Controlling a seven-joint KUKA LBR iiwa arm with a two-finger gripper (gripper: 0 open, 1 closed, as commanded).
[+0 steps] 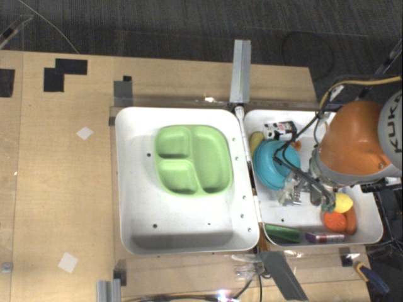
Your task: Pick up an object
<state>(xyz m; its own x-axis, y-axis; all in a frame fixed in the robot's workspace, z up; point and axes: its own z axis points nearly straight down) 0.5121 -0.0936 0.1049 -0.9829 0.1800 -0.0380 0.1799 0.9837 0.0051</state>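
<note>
The tabletop [56, 168] carries two shallow white bins side by side. The left bin [135, 187] holds a green divided tray [192, 159], lying flat near its centre. The right bin [374, 228] holds the candidate objects: a blue bowl [271, 165] against the left wall, a green item [281, 233] and a purple marker [324, 236] along the near wall, and an orange piece [335, 221] touching a yellow piece [343, 202]. The hand [301, 190] hangs low just beside the bowl, probably positioned to grasp there. Whether it is open or closed cannot be determined; nothing is visibly held.
</note>
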